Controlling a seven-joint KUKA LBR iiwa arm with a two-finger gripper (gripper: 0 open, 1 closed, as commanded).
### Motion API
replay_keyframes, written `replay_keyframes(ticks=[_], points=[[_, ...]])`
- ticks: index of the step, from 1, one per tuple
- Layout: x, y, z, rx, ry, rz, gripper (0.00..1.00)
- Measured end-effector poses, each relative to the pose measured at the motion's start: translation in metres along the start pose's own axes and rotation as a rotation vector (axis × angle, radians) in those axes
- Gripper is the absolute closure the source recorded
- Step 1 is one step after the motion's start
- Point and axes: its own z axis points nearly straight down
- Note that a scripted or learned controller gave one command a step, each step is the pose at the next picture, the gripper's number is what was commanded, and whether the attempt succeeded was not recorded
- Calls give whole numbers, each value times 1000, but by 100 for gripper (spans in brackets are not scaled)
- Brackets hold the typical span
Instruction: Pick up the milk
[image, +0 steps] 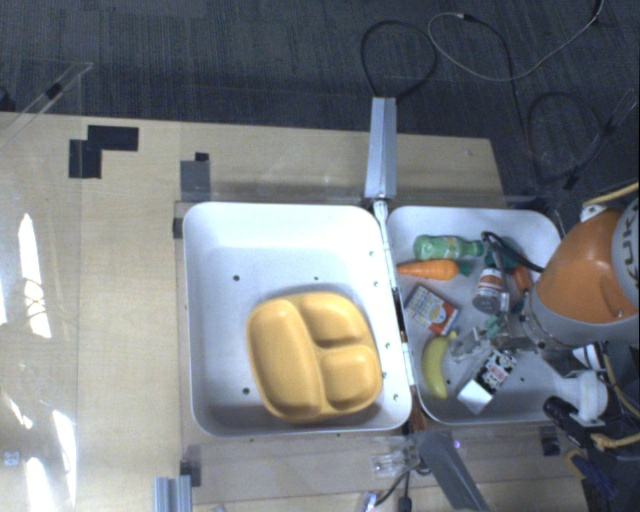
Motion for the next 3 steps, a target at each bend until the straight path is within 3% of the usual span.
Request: replay_keyframes(ticks=[1,2,3], points=[[1,4,-13,-11,-2,-3,100],[1,3,-12,-7,0,-2,0],[-4,0,0,1,1,5,0]])
